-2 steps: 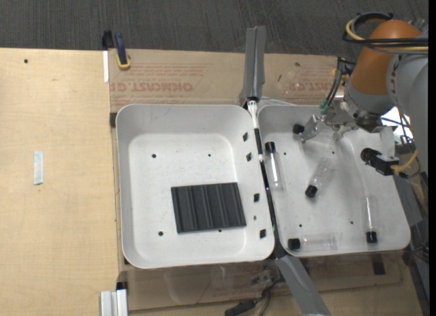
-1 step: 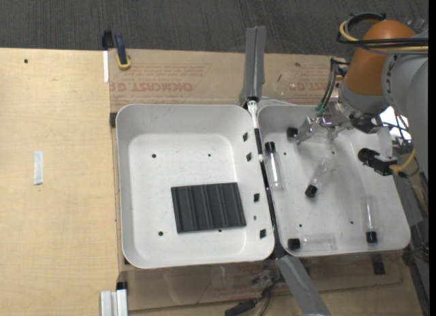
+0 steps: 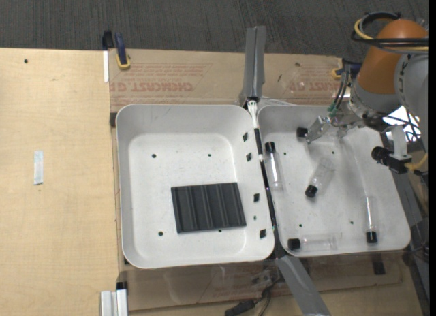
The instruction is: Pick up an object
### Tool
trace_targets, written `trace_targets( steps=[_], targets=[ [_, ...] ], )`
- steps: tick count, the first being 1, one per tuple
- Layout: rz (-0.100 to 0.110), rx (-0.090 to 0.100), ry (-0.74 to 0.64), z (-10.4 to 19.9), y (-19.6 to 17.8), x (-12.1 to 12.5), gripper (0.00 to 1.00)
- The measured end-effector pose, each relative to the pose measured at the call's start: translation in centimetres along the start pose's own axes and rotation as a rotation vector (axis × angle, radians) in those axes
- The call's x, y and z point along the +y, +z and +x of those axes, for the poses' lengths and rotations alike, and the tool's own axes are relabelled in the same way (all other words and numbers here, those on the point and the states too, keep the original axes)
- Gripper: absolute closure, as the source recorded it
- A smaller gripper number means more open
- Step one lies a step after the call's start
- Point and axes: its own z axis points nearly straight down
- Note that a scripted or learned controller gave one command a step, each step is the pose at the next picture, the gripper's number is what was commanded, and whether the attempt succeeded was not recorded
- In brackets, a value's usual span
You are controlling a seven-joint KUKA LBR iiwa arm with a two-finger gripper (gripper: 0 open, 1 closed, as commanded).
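My gripper [image 3: 315,131] hangs over the back part of the right bin [image 3: 340,120], reaching in from the arm at the upper right. Several clear tubes with black caps lie in that bin. One tube [image 3: 271,166] rests along the left wall, a second tube [image 3: 319,179] lies tilted in the middle just in front of the gripper, and a third tube [image 3: 370,220] is near the right wall. A black ribbed slab [image 3: 208,207] lies flat in the left bin [image 3: 136,171]. A small black piece [image 3: 300,132] sits at the gripper's tip; whether it is a cap or part of the gripper is unclear.
Another clear tube [image 3: 315,243] lies along the right bin's front wall. A grey post [image 3: 255,62] stands behind the seam between the bins. Cardboard [image 3: 177,80] and a wooden bench top [image 3: 54,171] surround the bins.
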Motion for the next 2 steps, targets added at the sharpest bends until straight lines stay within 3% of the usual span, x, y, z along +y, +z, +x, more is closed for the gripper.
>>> trace_targets(
  steps=[1, 2],
  targets=[
    [0.002, 0.002, -0.068, 5.03, 0.04, 0.86, 0.00],
    [0.021, 0.005, -0.065, 4.82, -0.49, 0.33, 1.00]
  ],
)
